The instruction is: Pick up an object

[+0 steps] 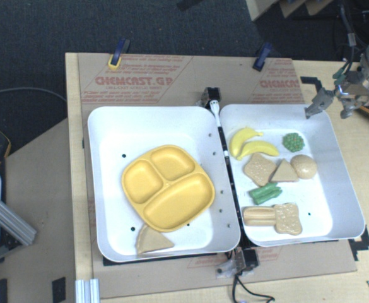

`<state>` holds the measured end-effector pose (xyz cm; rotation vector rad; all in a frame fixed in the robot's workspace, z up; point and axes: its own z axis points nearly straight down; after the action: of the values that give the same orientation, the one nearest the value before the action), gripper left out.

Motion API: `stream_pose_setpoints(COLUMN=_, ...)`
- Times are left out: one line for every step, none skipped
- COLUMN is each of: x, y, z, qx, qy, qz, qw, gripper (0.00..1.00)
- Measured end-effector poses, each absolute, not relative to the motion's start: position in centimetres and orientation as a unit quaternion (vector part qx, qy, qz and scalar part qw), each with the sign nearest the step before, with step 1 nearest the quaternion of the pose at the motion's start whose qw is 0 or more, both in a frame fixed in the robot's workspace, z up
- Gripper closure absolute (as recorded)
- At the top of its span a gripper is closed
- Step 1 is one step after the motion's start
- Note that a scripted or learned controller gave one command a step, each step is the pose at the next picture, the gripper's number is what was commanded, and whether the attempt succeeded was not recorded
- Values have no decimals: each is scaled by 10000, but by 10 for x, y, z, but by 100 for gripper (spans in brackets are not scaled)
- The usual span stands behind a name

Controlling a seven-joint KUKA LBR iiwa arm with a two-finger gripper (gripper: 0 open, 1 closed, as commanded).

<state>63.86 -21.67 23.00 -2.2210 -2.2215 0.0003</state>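
So, biggest thing first: the bench point(190, 74) is a brown board with red lettering, clamped at the back by a yellow clamp point(117, 57) and a blue clamp point(262, 57). Two white bins sit on it, touching along the middle.

Left bin point(105, 169) has a yellow divided plate point(168, 185) with three compartments, sitting tilted near the center. Just beside its front edge is a tan triangular slice point(152, 240), tucked partly under the plate's rim.

Right bin point(335, 188) is where all the toy food is. Back row: a banana point(250, 142) and a green broccoli point(293, 142). Middle: a bread slice point(260, 168), a tan wedge point(286, 172) touching it, and a round bun point(304, 166) right against the wedge. Then a green pepper-looking piece point(265, 193), and at the front a hot dog bun point(260, 215) touching a speckled toast slice point(289, 218).

My gripper point(331, 102) is up at the back right corner of the right bin, above the rim, well apart from any of the food. Its fingers are spread, nothing between them, not touching any object as far as I can see.
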Motion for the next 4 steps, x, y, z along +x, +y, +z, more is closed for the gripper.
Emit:
stream_pose_setpoints(x=639, y=-217, z=241, qx=-7066, qy=-7076, qz=-6, qw=-21, gripper=100)
stream_pose_setpoints(x=601, y=-158, z=152, qx=-7058, qy=-7084, qz=17, qw=53, gripper=100)
stream_pose_setpoints(x=560, y=-94, z=221, qx=-7055, qy=-7087, qz=-5, qw=16, gripper=100)
stream_pose_setpoints(x=558, y=1, z=183, qx=-7037, qy=-7105, qz=6, qw=38, gripper=100)
